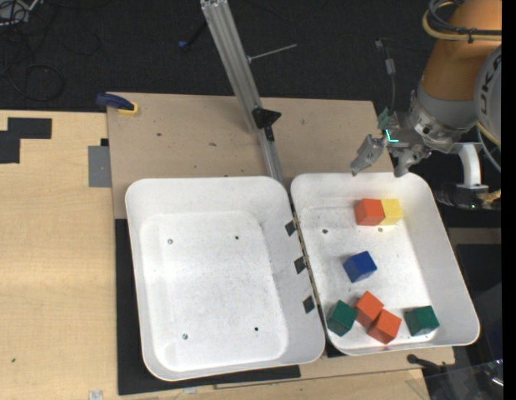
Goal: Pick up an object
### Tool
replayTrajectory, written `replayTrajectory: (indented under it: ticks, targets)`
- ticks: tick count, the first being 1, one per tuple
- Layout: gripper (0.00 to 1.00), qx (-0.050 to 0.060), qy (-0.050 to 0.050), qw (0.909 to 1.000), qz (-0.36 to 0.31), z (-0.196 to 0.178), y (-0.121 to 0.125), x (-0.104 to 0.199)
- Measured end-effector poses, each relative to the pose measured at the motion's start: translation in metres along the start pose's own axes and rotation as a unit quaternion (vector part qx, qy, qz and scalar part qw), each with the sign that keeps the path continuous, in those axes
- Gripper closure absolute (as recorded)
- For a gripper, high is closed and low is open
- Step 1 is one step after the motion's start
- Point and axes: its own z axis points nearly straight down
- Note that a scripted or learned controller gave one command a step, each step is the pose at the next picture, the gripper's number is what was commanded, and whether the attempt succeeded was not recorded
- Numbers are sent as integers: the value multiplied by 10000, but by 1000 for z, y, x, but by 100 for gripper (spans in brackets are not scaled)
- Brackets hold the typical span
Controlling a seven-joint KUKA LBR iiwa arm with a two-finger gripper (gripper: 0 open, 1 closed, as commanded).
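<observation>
The right bin (433,248) holds several blocks. An orange block (369,212) touches a yellow block (392,211) near the bin's far side. A blue block (359,266) lies alone in the middle. At the near end sit a green block (342,317), two orange blocks (368,305) (385,325) and another green block (422,320). My gripper (383,158) hangs above the far rim of the right bin, beyond the orange and yellow pair. Its two fingers are spread apart with nothing between them.
The left bin (157,202) stands beside the right one, joined by black clips (298,263). A slanted aluminium rail (237,65) rises behind the bins. A blue and yellow clamp (117,102) rests at the bench's far left edge.
</observation>
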Motion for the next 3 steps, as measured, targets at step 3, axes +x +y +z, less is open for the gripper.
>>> replayTrajectory:
  ticks: [3]
  targets:
    - [0,-109,-23,9999,29,125,1,-9]
